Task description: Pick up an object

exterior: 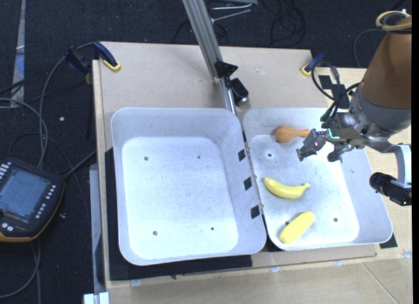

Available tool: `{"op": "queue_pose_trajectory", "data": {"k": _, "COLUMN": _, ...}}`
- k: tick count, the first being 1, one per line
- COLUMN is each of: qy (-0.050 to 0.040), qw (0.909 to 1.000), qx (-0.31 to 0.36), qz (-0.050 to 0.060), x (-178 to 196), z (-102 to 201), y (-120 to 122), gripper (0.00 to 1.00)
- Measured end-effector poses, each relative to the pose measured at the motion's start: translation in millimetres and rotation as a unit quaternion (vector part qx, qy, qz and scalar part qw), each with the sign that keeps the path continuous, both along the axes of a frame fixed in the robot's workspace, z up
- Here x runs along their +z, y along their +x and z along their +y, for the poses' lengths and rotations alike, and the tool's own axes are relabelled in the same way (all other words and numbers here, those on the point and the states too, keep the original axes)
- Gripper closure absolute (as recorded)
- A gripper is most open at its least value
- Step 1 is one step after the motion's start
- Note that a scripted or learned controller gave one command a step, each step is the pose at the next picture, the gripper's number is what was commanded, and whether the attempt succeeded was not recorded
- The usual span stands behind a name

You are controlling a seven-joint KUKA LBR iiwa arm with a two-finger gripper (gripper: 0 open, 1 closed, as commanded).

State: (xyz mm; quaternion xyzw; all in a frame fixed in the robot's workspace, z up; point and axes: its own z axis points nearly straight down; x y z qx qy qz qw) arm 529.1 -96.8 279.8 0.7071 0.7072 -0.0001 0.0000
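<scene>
The gripper [322, 145] hangs open and empty over the right bin [366, 224], just right of the orange object [288, 133]. It should probably centre over that object's thick end before closing.

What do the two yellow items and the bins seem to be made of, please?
The banana and the yellow oblong piece look like moulded plastic toy food: uniform colour, smooth surface with a slight sheen. Soft foam or rubber cannot be excluded. Both bins, left and right, look like thin formed white plastic with a matte finish, rounded corners and a flared rim, speckled with dark marks.
</scene>
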Motion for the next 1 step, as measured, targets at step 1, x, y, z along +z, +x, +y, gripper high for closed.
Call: {"op": "queue_pose_trajectory", "data": {"k": 1, "qy": 0.0000, "qw": 1.0000, "qx": 0.000, "qz": 0.000, "x": 0.0, "z": 0.0, "y": 0.0, "gripper": 0.00}}
